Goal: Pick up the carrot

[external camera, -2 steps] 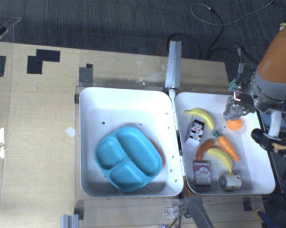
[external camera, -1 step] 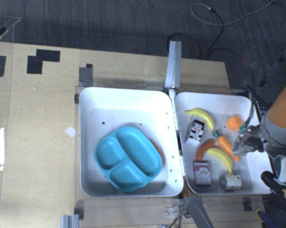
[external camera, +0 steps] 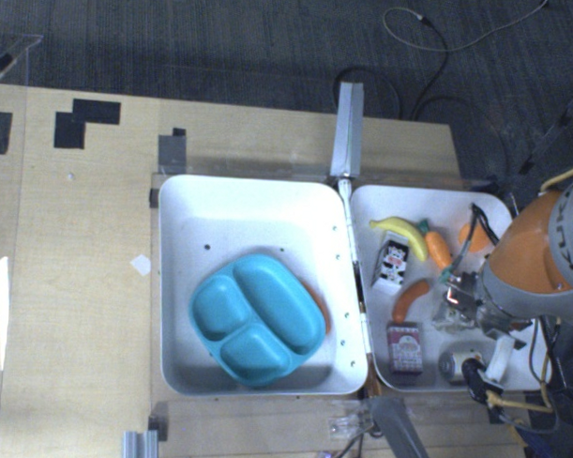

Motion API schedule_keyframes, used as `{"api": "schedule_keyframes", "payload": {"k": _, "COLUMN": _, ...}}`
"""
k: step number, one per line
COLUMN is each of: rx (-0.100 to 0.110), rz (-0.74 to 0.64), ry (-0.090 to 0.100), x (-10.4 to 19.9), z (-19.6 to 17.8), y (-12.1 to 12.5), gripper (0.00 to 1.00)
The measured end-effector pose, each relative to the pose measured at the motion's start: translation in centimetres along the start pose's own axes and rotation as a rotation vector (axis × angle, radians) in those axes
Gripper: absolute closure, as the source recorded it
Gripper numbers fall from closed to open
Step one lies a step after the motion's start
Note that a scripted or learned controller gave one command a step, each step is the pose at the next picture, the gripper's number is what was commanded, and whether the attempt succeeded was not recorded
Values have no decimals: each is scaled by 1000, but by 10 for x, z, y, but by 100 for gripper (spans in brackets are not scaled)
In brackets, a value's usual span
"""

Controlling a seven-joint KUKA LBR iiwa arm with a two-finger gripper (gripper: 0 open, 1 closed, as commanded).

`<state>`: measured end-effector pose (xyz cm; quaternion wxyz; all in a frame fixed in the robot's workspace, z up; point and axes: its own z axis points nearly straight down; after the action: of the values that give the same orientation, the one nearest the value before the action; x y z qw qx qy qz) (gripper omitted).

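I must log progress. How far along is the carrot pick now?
Done: the arm has reached over the right bin. In hand: nothing visibly; the carrot lies in the bin beside the banana. Left: grasping and lifting it.

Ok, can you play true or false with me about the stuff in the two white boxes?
1. The blue divided plate lies in the left bin. True.
2. The banana is in the left bin. False: it lies in the right bin.
3. The carrot lies right beside the banana. True.
4. The robot arm hangs over the left bin. False: it is over the right bin.
5. The carrot is on the blue plate. False: it lies on the right bin's floor.
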<state>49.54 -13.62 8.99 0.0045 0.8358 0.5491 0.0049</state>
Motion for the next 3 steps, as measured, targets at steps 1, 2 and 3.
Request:
{"api": "schedule_keyframes", "payload": {"k": 1, "rx": 9, "rz": -96, "ry": -1, "x": 91, "z": -95, "y": 34, "gripper": 100}}
{"api": "schedule_keyframes", "payload": {"k": 2, "rx": 8, "rz": -115, "ry": -1, "x": 123, "z": -94, "y": 76, "gripper": 100}}
{"api": "schedule_keyframes", "payload": {"k": 3, "rx": -10, "rz": -134, "ry": 0, "x": 77, "z": -27, "y": 70, "gripper": 100}}
